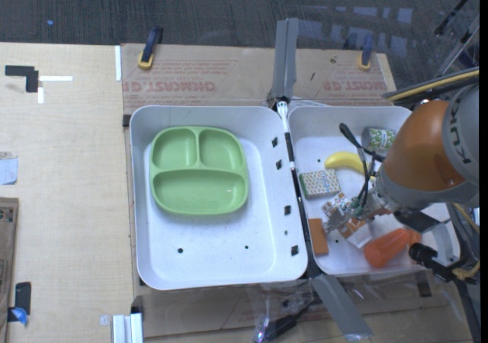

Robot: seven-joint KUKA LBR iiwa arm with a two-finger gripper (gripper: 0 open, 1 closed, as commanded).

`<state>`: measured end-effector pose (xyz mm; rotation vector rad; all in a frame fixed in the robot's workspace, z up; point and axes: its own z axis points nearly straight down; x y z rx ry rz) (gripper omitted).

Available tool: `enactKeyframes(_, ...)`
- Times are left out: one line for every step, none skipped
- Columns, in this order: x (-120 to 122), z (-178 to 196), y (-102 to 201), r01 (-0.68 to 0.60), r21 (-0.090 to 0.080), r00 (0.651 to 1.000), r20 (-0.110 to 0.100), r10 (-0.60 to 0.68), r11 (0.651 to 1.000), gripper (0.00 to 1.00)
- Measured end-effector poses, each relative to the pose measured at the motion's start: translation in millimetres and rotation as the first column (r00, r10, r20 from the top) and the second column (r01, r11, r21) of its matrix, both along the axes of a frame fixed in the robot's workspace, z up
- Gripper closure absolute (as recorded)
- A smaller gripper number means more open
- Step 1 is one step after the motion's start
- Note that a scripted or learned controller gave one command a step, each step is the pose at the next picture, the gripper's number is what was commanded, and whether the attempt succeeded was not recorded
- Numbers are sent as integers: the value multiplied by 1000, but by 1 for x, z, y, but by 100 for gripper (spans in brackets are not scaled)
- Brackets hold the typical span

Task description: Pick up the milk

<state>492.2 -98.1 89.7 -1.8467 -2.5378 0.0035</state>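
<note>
My gripper (345, 214) is low in the right bin (305, 132), reaching in from the right under the orange wrist band. A small white carton (352, 230), which I take for the milk, lies right at the gripper's tip and is partly hidden by it. I cannot see whether the carton is between the fingers or only beneath them.
Also in the right bin are a yellow banana (345, 161), a patterned box (319, 182), a brown block (318, 236), an orange carrot (390, 247) and a greenish packet (380, 137). The left bin (206, 254) holds a green divided plate (200, 171).
</note>
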Motion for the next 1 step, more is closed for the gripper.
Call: enactKeyframes(48, 100, 15, 117, -2, 993, 1, -117, 993, 0)
